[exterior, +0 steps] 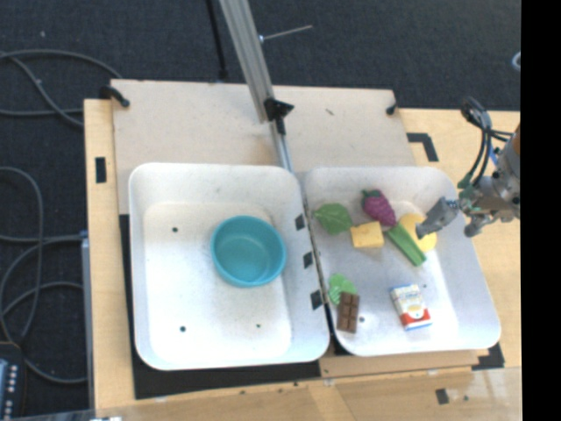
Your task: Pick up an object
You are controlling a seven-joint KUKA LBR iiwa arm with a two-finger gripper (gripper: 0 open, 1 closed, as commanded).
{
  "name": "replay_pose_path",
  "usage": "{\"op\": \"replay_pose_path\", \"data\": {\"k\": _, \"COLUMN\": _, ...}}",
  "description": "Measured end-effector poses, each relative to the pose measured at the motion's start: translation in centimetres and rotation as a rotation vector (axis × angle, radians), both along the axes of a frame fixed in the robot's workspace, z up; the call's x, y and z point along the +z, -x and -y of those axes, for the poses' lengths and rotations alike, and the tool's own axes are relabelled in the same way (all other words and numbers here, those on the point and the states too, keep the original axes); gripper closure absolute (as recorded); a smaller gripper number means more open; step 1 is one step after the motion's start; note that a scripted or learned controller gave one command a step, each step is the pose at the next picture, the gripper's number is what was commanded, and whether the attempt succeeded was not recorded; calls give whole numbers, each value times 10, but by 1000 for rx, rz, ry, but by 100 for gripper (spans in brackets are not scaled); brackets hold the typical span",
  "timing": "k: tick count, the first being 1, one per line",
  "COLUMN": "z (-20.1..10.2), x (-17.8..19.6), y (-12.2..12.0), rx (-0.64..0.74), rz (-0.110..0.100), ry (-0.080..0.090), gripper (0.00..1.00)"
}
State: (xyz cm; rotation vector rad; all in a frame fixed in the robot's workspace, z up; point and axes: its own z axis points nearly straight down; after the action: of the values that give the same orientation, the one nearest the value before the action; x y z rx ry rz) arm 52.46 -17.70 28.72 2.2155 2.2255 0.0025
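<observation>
My gripper (456, 221) hangs over the right edge of the right bin (465, 323). It is open, with nothing between its fingers. Its left finger (432, 219) is right beside a yellow lemon (421, 235) and a green cucumber (403, 244). Further left lie a yellow cheese block (367, 235), purple grapes (378, 206) and a green leaf (333, 217). Toward the front of that bin are a white and red carton (410, 306), a brown chocolate bar (348, 311) and a small green piece (340, 286).
A teal bowl (249, 250) stands in the left bin (158, 323). A slanted metal post (250, 51) rises from behind the wall between the bins. Cables run along the arm at the right edge.
</observation>
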Motion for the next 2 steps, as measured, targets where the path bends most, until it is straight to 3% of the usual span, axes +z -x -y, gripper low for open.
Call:
{"op": "replay_pose_path", "data": {"k": 1, "z": 0, "x": 0, "y": 0, "rx": -1, "rz": 0, "ry": 0, "gripper": 0}}
{"op": "replay_pose_path", "data": {"k": 2, "z": 1, "x": -48, "y": -9, "rx": -6, "rz": -5, "ry": 2, "gripper": 0}}
